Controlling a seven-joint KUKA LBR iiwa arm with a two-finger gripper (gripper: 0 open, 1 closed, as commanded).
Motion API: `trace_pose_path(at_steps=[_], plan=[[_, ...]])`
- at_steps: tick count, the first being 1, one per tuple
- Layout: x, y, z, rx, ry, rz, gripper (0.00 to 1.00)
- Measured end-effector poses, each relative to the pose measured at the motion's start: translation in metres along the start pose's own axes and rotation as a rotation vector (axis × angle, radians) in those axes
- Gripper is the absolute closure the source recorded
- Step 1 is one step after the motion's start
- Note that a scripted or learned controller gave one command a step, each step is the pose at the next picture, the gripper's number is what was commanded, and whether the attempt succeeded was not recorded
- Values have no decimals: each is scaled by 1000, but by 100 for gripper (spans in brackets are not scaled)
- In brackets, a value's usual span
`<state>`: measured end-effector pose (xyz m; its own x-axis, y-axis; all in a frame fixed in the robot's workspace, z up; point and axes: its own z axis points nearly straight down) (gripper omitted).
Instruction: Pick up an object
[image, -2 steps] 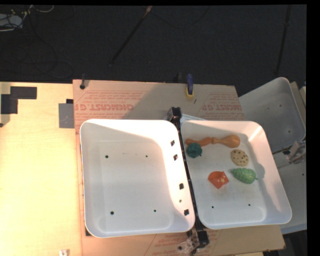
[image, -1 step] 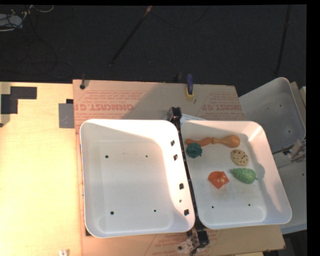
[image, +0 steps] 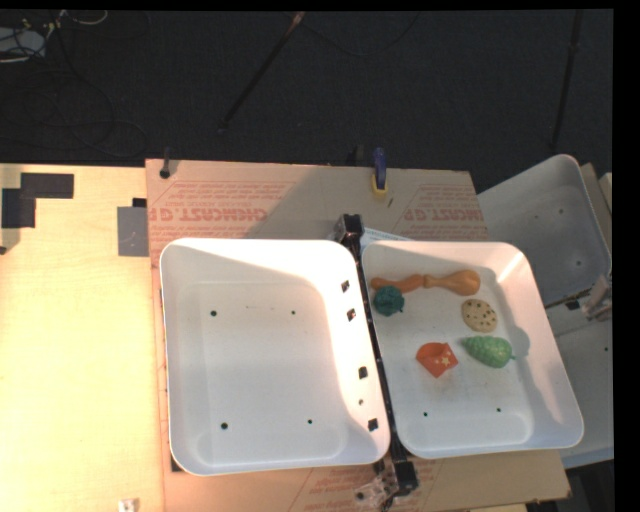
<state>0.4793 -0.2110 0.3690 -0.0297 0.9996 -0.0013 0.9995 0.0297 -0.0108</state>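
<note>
Objects for picking all lie in the right bin (image: 555, 420): an orange wooden pin (image: 428, 283) along the far side, a dark teal lump (image: 388, 300) touching its left end, a speckled cookie-like disc (image: 479, 315) just under its right end, a red block (image: 437, 358) near the middle, and a green knobbly piece (image: 488, 350) just beside the block. From my seat they look scattered loosely, mostly apart from one another, which I judge leaves room to come down on a single item. The left bin (image: 180, 420) sits alongside, the two rims clipped together down the middle, presumably so neither slides. Cardboard (image: 250, 205) lies under both. As for the jaws, I cannot tell their state from this view. My pick would be the red block, since it stands clear of the walls.
</note>
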Motion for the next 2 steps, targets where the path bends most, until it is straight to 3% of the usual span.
trace_pose_path(at_steps=[2], plan=[[-2,0,-18,0,-2,-11,100]])
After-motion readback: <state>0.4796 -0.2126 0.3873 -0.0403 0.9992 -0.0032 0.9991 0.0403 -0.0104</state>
